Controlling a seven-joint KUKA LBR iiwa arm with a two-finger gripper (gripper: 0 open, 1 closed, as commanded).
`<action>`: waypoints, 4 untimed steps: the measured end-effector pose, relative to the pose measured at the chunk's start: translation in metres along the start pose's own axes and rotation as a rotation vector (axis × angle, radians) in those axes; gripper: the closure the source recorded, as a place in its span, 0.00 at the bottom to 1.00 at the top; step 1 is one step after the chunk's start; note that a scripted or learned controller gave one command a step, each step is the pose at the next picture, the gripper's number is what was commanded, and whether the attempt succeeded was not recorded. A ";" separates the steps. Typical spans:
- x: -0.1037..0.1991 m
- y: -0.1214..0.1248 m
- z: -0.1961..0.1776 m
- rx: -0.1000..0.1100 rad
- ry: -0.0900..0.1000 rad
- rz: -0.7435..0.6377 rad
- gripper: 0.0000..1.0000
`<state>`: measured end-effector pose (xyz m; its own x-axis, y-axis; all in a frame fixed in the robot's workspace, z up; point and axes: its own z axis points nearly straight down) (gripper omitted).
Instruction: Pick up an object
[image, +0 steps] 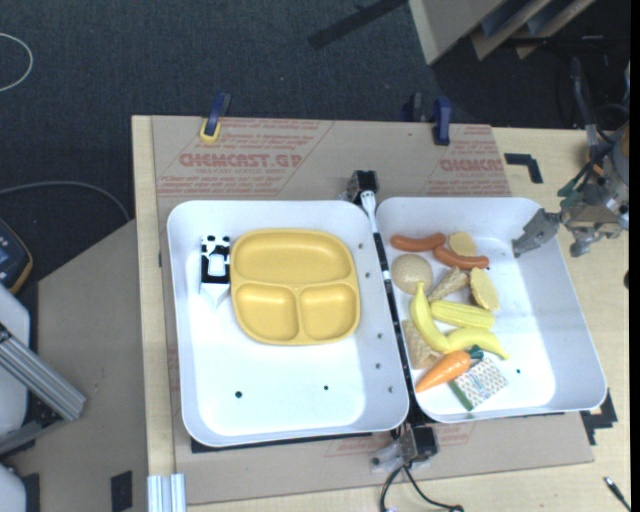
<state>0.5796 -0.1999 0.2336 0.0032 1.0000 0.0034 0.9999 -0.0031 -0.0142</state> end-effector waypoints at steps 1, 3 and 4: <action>0.001 0.003 -0.008 -0.014 -0.003 -0.003 0.00; -0.012 0.000 0.084 -0.008 -0.001 -0.003 0.00; -0.019 0.007 0.133 -0.013 0.000 -0.003 0.00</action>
<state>0.5847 -0.2189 0.1006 0.0003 1.0000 0.0039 1.0000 -0.0003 -0.0012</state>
